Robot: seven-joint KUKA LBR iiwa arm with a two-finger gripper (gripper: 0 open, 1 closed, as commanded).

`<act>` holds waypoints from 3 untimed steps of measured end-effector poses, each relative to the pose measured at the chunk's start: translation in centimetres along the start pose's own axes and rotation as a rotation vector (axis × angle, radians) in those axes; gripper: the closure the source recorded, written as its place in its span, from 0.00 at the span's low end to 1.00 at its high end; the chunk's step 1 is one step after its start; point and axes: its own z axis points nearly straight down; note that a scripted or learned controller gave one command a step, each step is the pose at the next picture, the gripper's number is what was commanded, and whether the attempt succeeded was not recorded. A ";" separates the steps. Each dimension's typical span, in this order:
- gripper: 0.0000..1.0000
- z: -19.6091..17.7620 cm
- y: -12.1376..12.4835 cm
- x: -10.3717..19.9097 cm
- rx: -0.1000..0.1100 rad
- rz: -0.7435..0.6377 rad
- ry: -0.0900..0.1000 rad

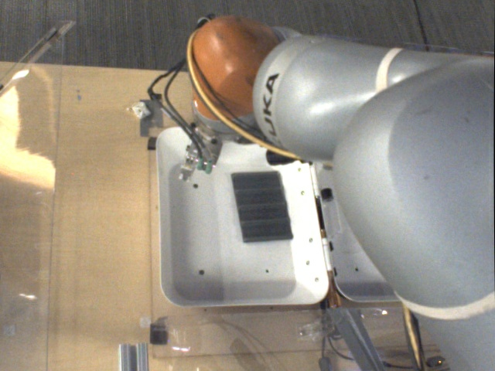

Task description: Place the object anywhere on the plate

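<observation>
A dark grey ribbed rectangular plate (262,205) lies flat in the left white bin (193,284), a little right of the bin's middle. My gripper (192,163) hangs over the far left corner of that bin, left of the plate and apart from it. It looks small under the orange wrist band, and I see nothing held in it. A dark shape (281,158) peeks out under the arm just beyond the plate's far edge; I cannot tell what it is. The big grey arm hides the bin's far right corner.
The arm covers most of the right bin (352,280). A small grey bracket (147,119) sits on the bench by the left bin's far corner. A little black block (158,332) stands near the front edge. Bare wooden bench (77,207) spreads to the left.
</observation>
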 end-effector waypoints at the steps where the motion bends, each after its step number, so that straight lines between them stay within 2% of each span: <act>1: 1.00 6.0 0.8 -0.5 -0.003 -0.792 -0.003; 2: 1.00 -5.5 1.3 -2.1 -0.003 -1.326 -0.003; 3: 1.00 -6.8 1.5 -2.3 -0.008 -1.323 -0.014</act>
